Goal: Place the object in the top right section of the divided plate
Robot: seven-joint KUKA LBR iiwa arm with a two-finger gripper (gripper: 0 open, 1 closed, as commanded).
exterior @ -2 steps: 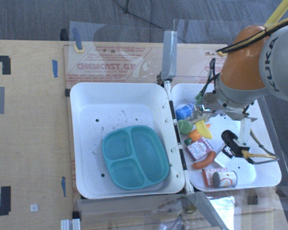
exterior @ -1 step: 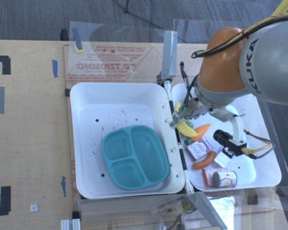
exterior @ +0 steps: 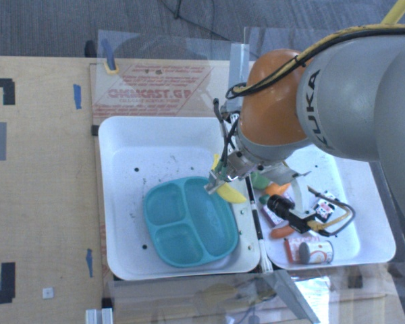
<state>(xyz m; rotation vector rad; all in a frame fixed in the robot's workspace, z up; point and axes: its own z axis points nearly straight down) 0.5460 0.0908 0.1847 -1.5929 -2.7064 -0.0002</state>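
- Setting: a light wooden bench on grey carpet carries 2 shallow white bins side by side, the left bin and the right bin, with a clear plastic sheet lying at the far side.
- Divided plate: teal, 3 sections, resting in the left bin toward its near right corner; all 3 sections look bare.
- Arm: grey with an orange band, it reaches in from the right and hangs above the seam between the 2 bins.
- Gripper: its tip sits at the far right rim of the plate, and a yellow object lies at or just under that tip. Whether the fingers are spread or pinching it cannot be told.
- Right bin contents: a green item, an orange piece and a small can on its side.
- Step in hand, as judged: delivery of the yellow object to the plate's top right section.
- Next move, as judged: centre the object over that section, clear of the rim, then lower and release.
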